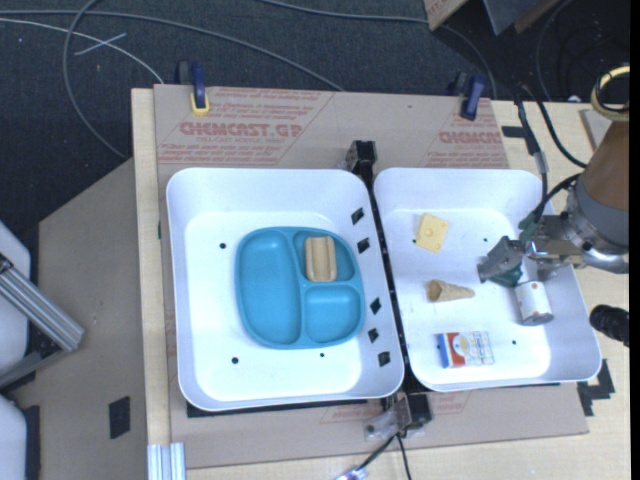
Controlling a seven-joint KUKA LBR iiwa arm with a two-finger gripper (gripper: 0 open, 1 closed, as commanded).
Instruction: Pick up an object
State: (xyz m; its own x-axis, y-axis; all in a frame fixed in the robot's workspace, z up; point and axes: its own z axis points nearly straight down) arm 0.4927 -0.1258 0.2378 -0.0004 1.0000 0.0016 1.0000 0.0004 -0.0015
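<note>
Pincer (pixel 503 265): metal, grip state unclear | right bin (pixel 480 190): glossy cylinder (pixel 533 302), cone (pixel 449 290), yellow wedge (pixel 432 233), flat carton (pixel 464 349)

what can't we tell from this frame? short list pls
- Gripper, camera view: too small and blurred to tell open from shut, or whether it touches anything.
- Arm: cut off by the right edge, upper links out of frame.
- Small carton: print too small to read.
- Silver cylinder: near end sits under the gripper body, contact unclear.
- Tan item in the blue tray: identity unclear.
</note>
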